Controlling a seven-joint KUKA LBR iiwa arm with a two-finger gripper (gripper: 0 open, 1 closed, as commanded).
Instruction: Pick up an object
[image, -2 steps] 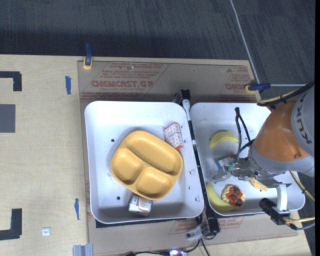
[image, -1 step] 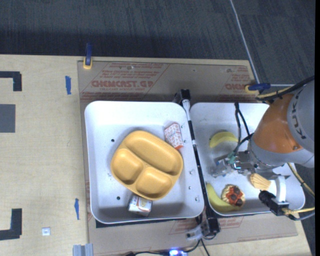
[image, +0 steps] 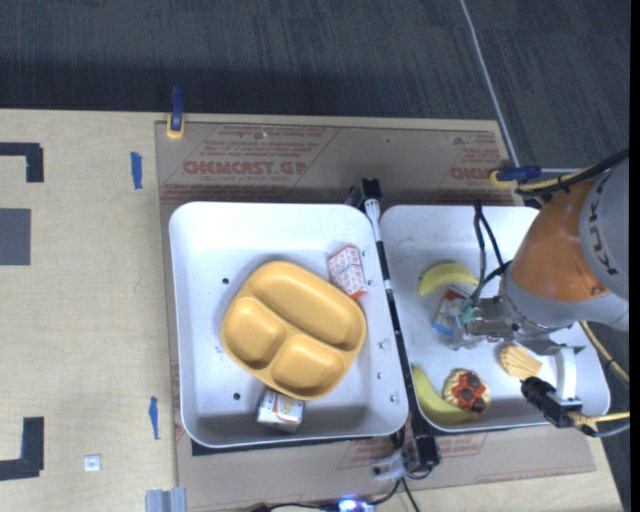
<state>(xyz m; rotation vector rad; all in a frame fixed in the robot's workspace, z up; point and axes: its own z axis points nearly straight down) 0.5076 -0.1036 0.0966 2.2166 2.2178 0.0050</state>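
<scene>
A grey and orange robot arm (image: 570, 265) reaches into the right bin (image: 592, 390) on a tabletop. Its gripper (image: 462, 322) hangs low over a small clear packet (image: 448, 318), just below a banana (image: 446, 276); I cannot tell how the jaws stand. The packet looks light, crinkly and slippery, likely best pinched across its middle. Nearby lie a second banana (image: 428, 396), a pizza toy (image: 466, 390) and a biscuit (image: 520, 360). The left bin (image: 195, 300) holds a yellow tray (image: 292, 328) and two small cartons.

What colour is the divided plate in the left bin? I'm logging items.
Yellow; the divided plate shows plainly in the camera view.
</scene>
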